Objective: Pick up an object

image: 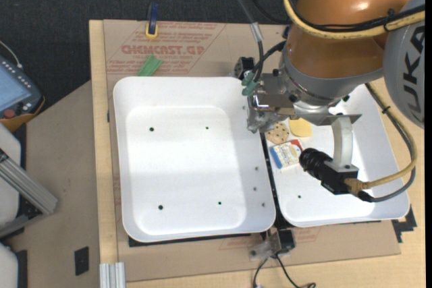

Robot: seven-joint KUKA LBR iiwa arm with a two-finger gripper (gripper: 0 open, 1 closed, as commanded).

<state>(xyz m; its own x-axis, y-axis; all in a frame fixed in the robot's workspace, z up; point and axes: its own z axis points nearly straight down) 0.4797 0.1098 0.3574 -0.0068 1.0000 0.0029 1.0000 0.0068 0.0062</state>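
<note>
In the right bin point(324, 209), several small objects lie close together near its left wall. One is a tan round piece with dark dots point(277, 135), beside it a yellow piece point(302, 127), and just below them a small blue, white and red packet point(285, 156). My gripper point(257, 119) hangs low over the divide between the two bins, right next to the tan piece on its left. The grey wrist and the large orange band point(344, 10) cover the back of the right bin and hide whatever is under them. Nothing can be seen held.
The left bin point(179, 158) is a white tray with a few small dark holes. Both bins rest on a cardboard sheet point(175, 40), where a green strip point(149, 65) and a blue and yellow clamp point(152, 22) sit at the back left.
</note>
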